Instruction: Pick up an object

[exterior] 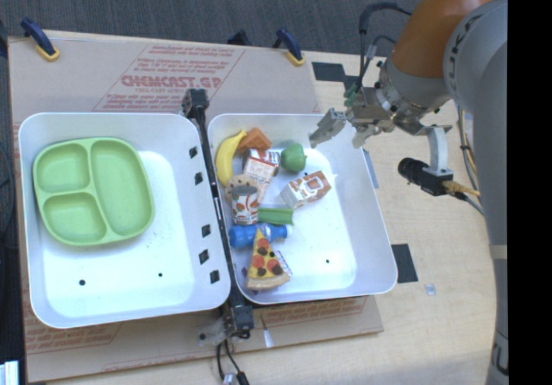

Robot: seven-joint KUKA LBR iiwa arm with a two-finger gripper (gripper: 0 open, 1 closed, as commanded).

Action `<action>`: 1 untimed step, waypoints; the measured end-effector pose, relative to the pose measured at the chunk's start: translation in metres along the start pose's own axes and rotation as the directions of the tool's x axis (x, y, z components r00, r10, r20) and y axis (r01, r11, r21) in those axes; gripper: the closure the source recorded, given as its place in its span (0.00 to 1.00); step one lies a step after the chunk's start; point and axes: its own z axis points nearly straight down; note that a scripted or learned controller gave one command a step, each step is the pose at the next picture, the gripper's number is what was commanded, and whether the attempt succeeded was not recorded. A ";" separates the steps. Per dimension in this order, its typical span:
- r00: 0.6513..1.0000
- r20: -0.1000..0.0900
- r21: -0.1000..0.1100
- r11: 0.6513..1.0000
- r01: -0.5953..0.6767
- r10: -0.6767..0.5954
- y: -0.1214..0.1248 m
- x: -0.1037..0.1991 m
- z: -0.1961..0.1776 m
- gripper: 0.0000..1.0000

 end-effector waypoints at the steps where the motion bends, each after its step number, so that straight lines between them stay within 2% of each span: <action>1: 1.000 0.000 -0.003 1.000 0.000 0.000 -0.016 -0.011 0.104 0.00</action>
